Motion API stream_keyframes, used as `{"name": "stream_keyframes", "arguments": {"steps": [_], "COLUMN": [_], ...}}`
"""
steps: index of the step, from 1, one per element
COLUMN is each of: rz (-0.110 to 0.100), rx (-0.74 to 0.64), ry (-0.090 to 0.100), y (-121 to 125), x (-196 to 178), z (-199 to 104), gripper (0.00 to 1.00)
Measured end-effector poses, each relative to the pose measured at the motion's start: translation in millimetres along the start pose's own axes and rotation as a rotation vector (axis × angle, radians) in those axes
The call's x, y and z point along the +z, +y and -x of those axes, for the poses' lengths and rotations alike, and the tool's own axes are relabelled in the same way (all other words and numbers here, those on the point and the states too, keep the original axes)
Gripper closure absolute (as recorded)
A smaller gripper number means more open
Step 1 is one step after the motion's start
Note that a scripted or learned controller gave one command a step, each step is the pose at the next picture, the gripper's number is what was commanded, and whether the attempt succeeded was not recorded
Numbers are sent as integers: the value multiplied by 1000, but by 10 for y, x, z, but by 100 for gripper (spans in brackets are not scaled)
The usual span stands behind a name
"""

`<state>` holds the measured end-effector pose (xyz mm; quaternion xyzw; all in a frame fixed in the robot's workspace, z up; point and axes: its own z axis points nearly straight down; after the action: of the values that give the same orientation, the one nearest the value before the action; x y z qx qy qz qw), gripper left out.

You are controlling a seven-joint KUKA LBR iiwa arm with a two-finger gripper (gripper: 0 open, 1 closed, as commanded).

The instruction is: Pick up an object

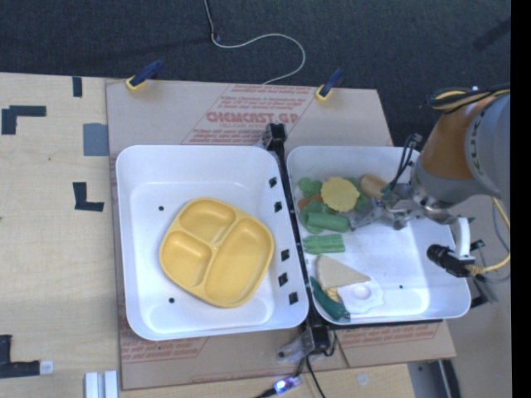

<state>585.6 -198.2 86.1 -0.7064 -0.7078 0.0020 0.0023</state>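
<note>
The arm (pixel 465 152) is cut off by the right edge, and its wrist hides the right bin's (pixel 415 305) far right corner. Whether the jaws are parted is too small to tell. The surface (pixel 50 222) runs off the left edge

light: bright, even — shadows: soft, faint | focus: slightly soft | glare: mild on bins (pixel 133 222)

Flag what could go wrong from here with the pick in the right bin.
1. Clutter: the hand sits low beside a yellow disc and green pieces that lie close together, so it may nudge them or catch more than one.
2. Wall: the items crowd the divider, leaving little room for a finger on that side.
</note>
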Motion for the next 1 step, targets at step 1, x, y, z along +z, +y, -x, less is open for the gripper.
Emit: {"name": "stream_keyframes", "arguments": {"steps": [1], "rz": [3], "rx": [-1], "ry": [0], "y": [13], "x": [-132], "z": [-4], "gripper": [100]}}
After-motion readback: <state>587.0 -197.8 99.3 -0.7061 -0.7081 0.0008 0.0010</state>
